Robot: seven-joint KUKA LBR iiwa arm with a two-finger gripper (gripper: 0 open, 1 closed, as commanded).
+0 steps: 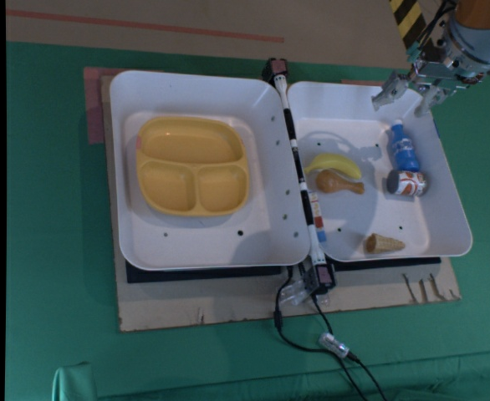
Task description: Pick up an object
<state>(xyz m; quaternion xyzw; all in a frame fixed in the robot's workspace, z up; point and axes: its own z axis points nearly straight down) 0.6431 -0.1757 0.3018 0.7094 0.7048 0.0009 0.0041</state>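
We see the pincer (410, 93) poised over the far rim of the right bin (451, 224), its two fingers spread apart with nothing between them. The nearest candidate, as we judge it, is the blue bottle (403, 147), lying just toward us from the pincer, its long axis running roughly away from the camera, cap at the far end. Just beside the bottle's near end lies a small can (406, 183) on its side, close enough that we think it could be nudged if the fingers came down wide. Further left in the same bin, a banana (335, 164) rests touching a drumstick (339, 183), their long axes running across the bin. An ice cream cone (383, 243) lies alone near the front edge. The left bin (145, 253) carries a yellow divided tray (192, 165), well apart from the arm. A cable (312, 328) trails over the green worktop (53, 224) in front.
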